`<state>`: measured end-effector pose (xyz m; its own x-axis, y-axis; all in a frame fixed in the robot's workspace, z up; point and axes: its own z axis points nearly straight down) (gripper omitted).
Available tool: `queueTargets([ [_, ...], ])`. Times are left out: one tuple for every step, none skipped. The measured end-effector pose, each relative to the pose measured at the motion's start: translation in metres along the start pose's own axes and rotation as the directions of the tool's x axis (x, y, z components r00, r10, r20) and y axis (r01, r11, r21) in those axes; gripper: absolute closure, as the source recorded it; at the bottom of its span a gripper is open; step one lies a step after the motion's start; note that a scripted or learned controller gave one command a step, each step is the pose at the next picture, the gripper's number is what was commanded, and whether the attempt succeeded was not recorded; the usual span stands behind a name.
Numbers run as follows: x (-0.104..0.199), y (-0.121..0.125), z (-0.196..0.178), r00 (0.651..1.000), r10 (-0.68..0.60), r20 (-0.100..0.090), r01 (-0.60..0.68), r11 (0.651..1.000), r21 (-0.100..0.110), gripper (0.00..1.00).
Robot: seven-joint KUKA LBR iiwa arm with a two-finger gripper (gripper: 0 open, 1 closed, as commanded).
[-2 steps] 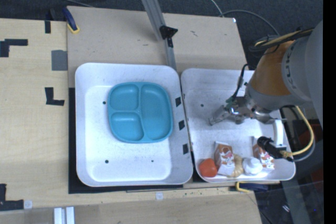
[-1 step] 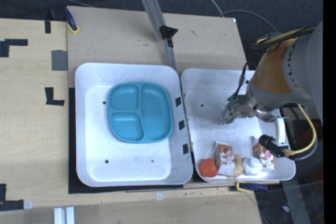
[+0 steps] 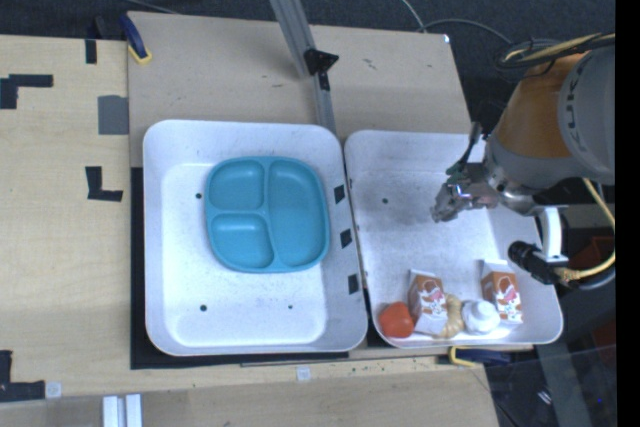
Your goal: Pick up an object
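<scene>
Pale wooden bench (image 3: 60, 215) boards carry two shallow white bins side by side, with dark carpet behind at twelve o'clock. In the left bin (image 3: 170, 315), a smooth turquoise plastic plate (image 3: 268, 214) with three compartments and rounded corners lies flat near the middle. The right bin (image 3: 400, 165) has a scuffed, speckled floor, and its contents crowd the six o'clock wall: a round red-orange ball (image 3: 397, 320), a small printed carton (image 3: 428, 303) just beside it, a pale tan lumpy piece (image 3: 455, 315), a white rounded object (image 3: 483, 317) and a second printed carton (image 3: 501, 293) toward four o'clock. The tool (image 3: 447, 203) hangs over bare bin floor at three o'clock, well apart from that cluster; whether it is apart or together, I cannot tell.
</scene>
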<state>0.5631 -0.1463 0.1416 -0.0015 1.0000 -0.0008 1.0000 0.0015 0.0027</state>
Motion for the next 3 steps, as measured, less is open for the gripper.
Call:
queueTargets([
  [0.006, 0.010, -0.056, 1.000, -0.001, 0.000, 0.001, 1.000, -0.003, 1.00],
  [0.001, 0.017, -0.116, 1.000, 0.000, 0.001, 0.000, 1.000, -0.003, 1.00],
  [0.058, 0.005, -0.120, 1.000, -0.005, -0.002, 0.005, 1.000, 0.004, 1.00],
])
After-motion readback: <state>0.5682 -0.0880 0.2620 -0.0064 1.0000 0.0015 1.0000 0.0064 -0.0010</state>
